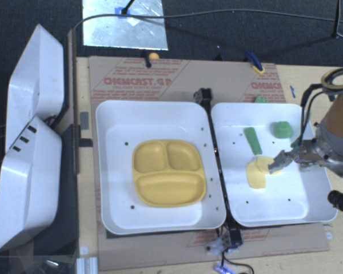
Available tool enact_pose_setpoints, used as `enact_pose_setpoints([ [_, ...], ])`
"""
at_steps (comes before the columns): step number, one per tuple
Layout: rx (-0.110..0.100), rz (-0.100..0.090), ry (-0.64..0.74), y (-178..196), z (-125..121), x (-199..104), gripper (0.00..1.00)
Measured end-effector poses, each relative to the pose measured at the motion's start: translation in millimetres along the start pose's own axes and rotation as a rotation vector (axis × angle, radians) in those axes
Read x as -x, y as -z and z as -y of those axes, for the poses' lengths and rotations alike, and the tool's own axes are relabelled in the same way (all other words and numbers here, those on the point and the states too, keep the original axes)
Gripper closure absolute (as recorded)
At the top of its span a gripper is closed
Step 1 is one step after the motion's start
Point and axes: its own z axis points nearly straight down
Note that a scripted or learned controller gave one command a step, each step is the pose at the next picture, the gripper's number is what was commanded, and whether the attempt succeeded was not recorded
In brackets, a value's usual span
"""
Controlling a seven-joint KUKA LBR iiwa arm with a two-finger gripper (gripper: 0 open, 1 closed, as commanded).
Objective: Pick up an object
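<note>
At the frame's right, the gripper [278,163] hangs low in the right bin [274,210], touching the pale yellow piece [257,174], though its grip is unclear.

A pale wooden desk [308,79] stands on dark carpet [28,4], with a shiny metal sheet [124,16] behind it.
</note>
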Motion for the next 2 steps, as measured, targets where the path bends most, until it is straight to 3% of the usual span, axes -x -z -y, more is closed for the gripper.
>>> enact_pose_setpoints([
  [2,0.004,0.0,0.003,61,-95,-22,0.0],
])
